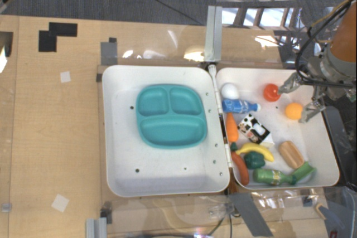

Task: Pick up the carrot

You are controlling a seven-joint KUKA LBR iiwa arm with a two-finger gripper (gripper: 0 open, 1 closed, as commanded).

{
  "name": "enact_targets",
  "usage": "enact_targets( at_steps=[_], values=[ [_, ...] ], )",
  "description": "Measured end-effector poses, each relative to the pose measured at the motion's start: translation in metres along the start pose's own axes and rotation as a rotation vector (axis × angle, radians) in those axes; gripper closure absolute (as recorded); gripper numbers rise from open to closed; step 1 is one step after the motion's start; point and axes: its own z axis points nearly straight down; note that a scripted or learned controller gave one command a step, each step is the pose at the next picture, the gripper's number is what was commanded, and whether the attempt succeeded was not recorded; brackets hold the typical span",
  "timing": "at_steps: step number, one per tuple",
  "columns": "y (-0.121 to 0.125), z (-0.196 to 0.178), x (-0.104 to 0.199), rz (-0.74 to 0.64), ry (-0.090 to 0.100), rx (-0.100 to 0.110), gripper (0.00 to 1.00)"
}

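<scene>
The carrot is a short orange stick lying lengthwise against the left wall of the right bin, just below a blue bottle. My gripper hangs over the upper right part of the same bin, well to the right of the carrot. It is open, with one finger toward the back and the other toward the front. Nothing is between them. A small orange ball lies just left of the front finger, and a red ball sits left of the back finger.
The right bin also holds a white ball, a black-and-white checkered piece, a banana, a red pepper, a brown roll and a green vegetable. A teal divided plate lies in the left bin.
</scene>
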Motion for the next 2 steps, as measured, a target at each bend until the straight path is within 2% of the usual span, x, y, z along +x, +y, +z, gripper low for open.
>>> enact_targets(
  at_steps=[1,2],
  values=[
    [0.007,0.059,0.013,-0.335,0.001,-0.001,0.0],
    [-0.003,0.09,-0.003,-0.353,-0.007,0.009,0.0]
  ],
)
